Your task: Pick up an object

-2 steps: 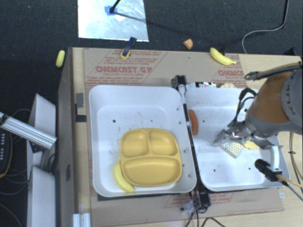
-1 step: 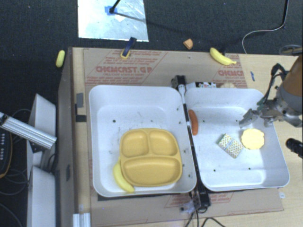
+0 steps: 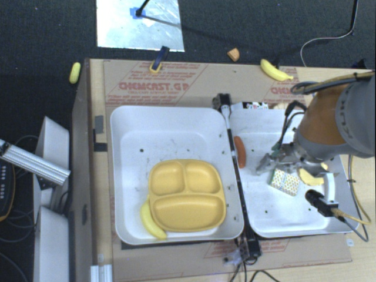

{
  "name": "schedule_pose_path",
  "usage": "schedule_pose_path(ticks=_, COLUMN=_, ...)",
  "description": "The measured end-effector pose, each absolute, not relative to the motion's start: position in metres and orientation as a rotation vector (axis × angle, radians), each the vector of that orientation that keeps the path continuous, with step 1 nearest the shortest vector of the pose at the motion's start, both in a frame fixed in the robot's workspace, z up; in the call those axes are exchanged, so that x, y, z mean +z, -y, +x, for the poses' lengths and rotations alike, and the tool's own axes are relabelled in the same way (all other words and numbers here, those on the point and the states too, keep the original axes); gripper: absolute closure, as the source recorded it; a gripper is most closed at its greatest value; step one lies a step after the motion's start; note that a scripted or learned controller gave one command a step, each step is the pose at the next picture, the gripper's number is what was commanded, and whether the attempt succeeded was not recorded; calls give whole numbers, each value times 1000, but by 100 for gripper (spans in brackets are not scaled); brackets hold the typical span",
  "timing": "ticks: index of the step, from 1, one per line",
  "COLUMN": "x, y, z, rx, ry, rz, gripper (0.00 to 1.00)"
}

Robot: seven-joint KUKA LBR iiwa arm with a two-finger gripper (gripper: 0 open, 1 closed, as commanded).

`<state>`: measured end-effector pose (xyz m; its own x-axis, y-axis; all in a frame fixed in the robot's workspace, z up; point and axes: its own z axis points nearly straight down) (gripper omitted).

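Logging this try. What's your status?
Gripper low in right bin, nothing seen held. Patterned block beside it. Hot dog by the divider.

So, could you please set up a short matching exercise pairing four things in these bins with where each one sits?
Things:
1. yellow divided tray
2. banana
3. hot dog
4. patterned block

Places:
A. right bin, by the arm's tool
B. left bin, centre
C. right bin, along the divider
D. left bin, at the tray's front-left corner

Pairs: 1-B, 2-D, 3-C, 4-A

Banana (image 3: 151, 223) half under yellow tray (image 3: 187, 194)
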<state>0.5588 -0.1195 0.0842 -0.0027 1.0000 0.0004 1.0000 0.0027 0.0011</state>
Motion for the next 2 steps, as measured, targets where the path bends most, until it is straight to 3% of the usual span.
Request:
schedule_pose_path(ticks=1, x=85, y=152, z=669, rx=3, ry=-2224, rz=2214, gripper=0)
schedule_pose_path(ticks=2, x=85, y=208, z=635, rx=0, ry=-2221, rz=2217, gripper=0)
